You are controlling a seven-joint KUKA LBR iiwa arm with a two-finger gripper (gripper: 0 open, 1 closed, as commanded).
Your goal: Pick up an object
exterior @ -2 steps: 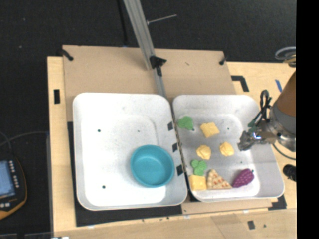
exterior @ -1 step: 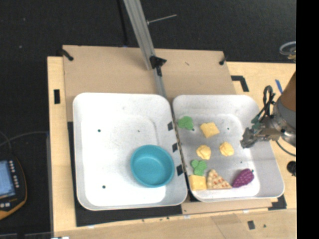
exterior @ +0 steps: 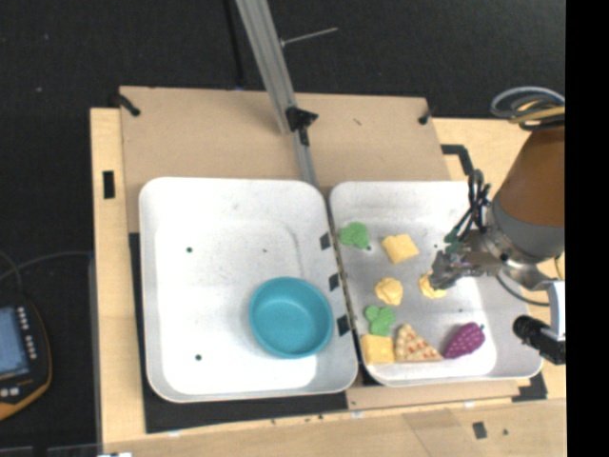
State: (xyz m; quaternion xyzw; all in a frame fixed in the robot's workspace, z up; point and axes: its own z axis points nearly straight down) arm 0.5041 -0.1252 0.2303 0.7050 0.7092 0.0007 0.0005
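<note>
My gripper (exterior: 442, 276) is down in the right bin (exterior: 419, 198), its tip right over a small yellow piece (exterior: 435, 289) at the bin's right-middle. Whether it touches that piece I cannot tell. Other toy foods lie around it: a yellow block (exterior: 400, 248), a green broccoli-like piece (exterior: 355, 235), a pale yellow lump (exterior: 388, 291), another green piece (exterior: 381, 319), a yellow cube (exterior: 378, 349), a pizza slice (exterior: 415, 345) and purple grapes (exterior: 463, 340). A blue bowl (exterior: 288, 316) sits in the left bin (exterior: 190, 217).
The arm's orange band (exterior: 538, 174) hangs over the right bin's right edge. A grey slanted pole (exterior: 271, 65) runs from the top down to the bins' divider. A handheld pendant (exterior: 19, 350) lies off the bench at far left.
</note>
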